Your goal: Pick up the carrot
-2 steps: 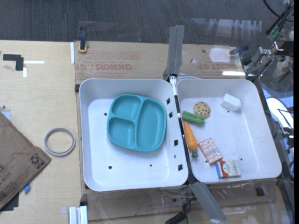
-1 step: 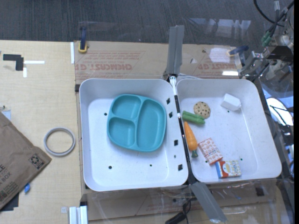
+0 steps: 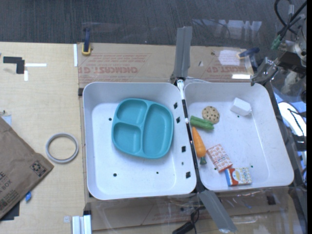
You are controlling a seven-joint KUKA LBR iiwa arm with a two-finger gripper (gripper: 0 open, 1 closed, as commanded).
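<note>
Up at the far right corner of the right bin (image 3: 273, 130): gripper (image 3: 264, 72), above the rim among cables, touching nothing. Released or clenched, impossible to tell from this angle.

Down along the left wall of that same bin: carrot (image 3: 198, 142), orange, lying flat and lengthwise beside the divider, green end towards the near side. Well apart from the gripper. Just beyond its far tip, a green pod (image 3: 202, 123), lying crosswise. Near that, a round cookie (image 3: 210, 113). Further right, near the far wall, a white block (image 3: 241, 106). Just right of the carrot, a red-and-white packet (image 3: 219, 157); nearer still, a small carton (image 3: 239, 176).

Over in the left bin (image 3: 97, 179): a teal divided plate (image 3: 144, 128), sitting flat. Out on the bench at left, a tape ring (image 3: 62, 146) and part of a cardboard box (image 3: 19, 169).
</note>
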